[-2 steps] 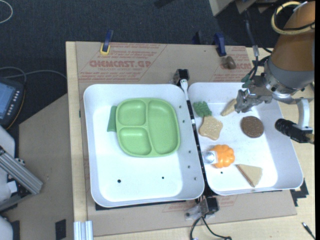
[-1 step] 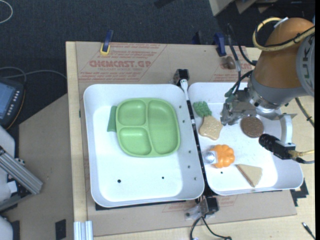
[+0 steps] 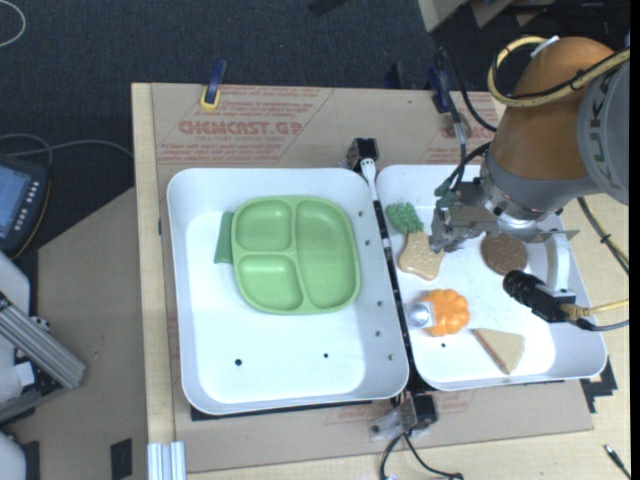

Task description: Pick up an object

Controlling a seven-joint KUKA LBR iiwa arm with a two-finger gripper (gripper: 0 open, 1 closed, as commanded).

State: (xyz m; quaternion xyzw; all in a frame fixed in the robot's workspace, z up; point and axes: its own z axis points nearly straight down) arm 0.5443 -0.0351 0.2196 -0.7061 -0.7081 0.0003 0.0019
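nothing is lifted yet, as far as i can judge. the gripper (image 3: 446, 236) hangs low in the right bin (image 3: 580, 363), just above the tan cookie-shaped piece (image 3: 420, 260); whether its fingers are spread or pressed together, i cannot tell. the grasp and lift remain.

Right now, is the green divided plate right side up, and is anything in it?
Right side up and empty. The green divided plate lies flat in the left bin, its three hollows facing the camera with only bare green showing inside them.
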